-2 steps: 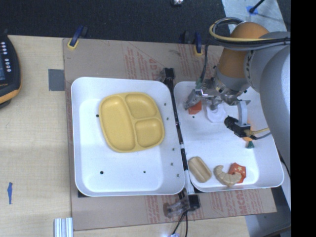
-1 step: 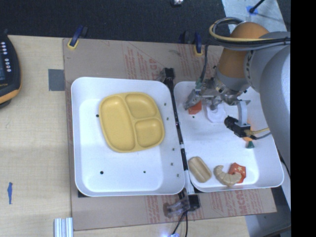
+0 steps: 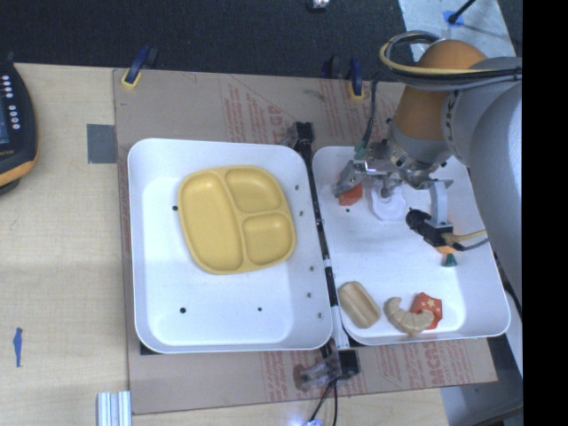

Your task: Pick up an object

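Observation:
My gripper (image 3: 380, 174) hangs low over the far end of the right bin (image 3: 479, 327), under the grey arm with its orange band. A small red-orange object (image 3: 349, 194) lies just left of and below it, close to the gripper, and I cannot tell whether they touch. A pale, whitish object (image 3: 387, 208) rests on the bin floor right below the gripper. At the near end of the bin lie a tan bread-like piece (image 3: 359, 304), a curved beige piece (image 3: 405, 318) and a red piece (image 3: 429, 307).
The left bin (image 3: 151, 318) holds a yellow divided plate (image 3: 237, 217). A tiny green bit (image 3: 450, 258) lies near the right bin's right wall. A ridge with clips separates the two bins. An orange-edged device (image 3: 13, 122) sits at the bench's left edge.

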You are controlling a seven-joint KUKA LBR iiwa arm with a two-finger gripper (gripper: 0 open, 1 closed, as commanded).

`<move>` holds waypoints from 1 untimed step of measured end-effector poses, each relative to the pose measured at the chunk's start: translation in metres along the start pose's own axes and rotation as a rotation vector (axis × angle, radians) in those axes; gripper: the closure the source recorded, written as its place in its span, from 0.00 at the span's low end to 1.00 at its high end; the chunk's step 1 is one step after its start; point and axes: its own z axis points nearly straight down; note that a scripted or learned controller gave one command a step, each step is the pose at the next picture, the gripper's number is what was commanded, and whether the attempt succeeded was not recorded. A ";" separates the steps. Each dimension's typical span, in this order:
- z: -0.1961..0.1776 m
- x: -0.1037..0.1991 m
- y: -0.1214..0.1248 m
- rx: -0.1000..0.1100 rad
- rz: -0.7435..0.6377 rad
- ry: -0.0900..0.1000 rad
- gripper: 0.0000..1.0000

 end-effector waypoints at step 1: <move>0.000 -0.007 0.000 -0.002 0.001 -0.001 0.00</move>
